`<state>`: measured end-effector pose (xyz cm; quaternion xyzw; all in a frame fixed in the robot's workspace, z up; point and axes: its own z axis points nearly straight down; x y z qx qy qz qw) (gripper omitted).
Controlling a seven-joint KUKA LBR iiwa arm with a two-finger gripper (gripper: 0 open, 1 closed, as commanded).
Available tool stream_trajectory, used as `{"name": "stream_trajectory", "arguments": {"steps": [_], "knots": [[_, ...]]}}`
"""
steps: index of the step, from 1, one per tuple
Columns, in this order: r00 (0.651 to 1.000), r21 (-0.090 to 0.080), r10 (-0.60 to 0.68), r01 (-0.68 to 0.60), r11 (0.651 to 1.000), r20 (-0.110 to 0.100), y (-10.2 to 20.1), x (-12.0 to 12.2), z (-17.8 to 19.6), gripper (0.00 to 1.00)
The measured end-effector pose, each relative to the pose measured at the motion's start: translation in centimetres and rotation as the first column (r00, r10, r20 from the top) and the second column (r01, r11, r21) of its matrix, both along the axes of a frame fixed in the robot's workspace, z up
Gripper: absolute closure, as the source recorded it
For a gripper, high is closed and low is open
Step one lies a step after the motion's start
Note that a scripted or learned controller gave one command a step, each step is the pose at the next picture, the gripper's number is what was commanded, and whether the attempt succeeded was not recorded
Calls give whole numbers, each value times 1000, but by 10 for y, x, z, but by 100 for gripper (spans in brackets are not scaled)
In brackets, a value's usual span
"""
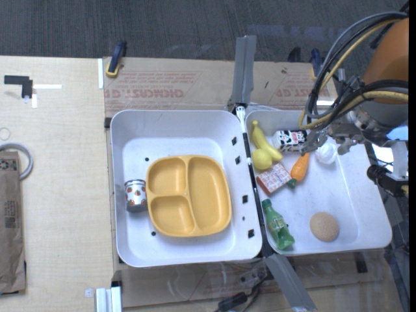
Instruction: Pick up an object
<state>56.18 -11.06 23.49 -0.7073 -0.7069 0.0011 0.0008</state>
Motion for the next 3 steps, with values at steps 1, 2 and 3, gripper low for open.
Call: {"name": "stream_trajectory", "arguments": {"steps": [1, 2, 3], "knots": [[1000, -1, 9, -9, 1000, 4, 2, 31, -133, 0], [1000, -1, 13, -13, 1000, 3, 6, 47, -132, 0], [960, -1, 279, -279, 960, 3, -43, 15, -143, 0]]}}
